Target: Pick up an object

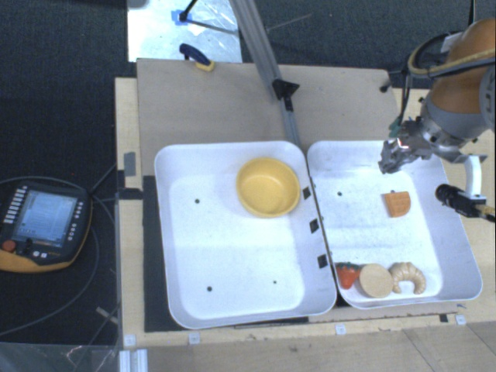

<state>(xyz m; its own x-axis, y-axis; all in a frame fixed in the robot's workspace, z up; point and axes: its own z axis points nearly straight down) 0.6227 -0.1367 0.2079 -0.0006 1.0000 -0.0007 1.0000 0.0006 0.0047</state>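
My gripper (390, 161) hangs over the far part of the right bin (353, 200), with nothing seen between its fingers. An orange block (397, 204) lies in that bin just below and slightly right of the gripper. Along the bin's near edge sit a red tomato-like piece (348, 274), a tan round disc (375, 280) and a croissant (409, 277). A yellow bowl (267, 186) rests in the far right corner of the left bin (225, 285).
A slanted metal pole (260, 41) with a black clamp crosses the board behind the bins. A teach pendant (39, 223) lies on the floor at the left. A black fitting (457, 198) sticks out at the right bin's right rim.
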